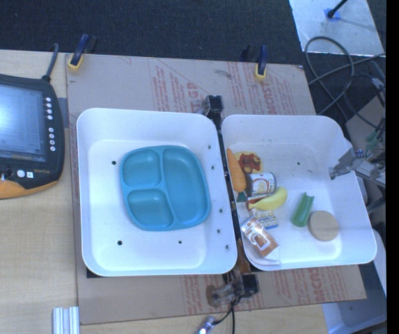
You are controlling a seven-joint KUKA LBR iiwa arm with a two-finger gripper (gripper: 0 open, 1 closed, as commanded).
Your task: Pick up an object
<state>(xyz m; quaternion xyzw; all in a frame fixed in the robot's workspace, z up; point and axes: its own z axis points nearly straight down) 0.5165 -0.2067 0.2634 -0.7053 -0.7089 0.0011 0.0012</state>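
Two shallow white bins sit side by side on a brown board clamped to the bench, their inner rims touching along a dark seam. The left bin (95, 249) holds a blue three-compartment plate (164, 186) lying flat near its middle, with bare white floor all round it. The right bin (296, 134) carries its load crowded against the seam side and the near edge: an orange carrot-shaped piece (236, 172) lying along the inner wall, a red-and-brown item (251, 162) just beside it, a small tin can (262, 184) on its side, a yellow banana (271, 200) touching the can's lower side, and crumpled packets (260, 234) nearer the front rim. A green oblong piece (301, 209) lies tilted to the right of the banana, with a tan round disc (323, 225) just beside it near the front right corner. The far half of this bin is open floor. The gripper (343, 164) reaches in over the right rim, poised above bare floor and well apart from every object; it grips nothing, and how far its fingers are spread cannot be told. A teach pendant (14, 134) rests on the bench left of the board.
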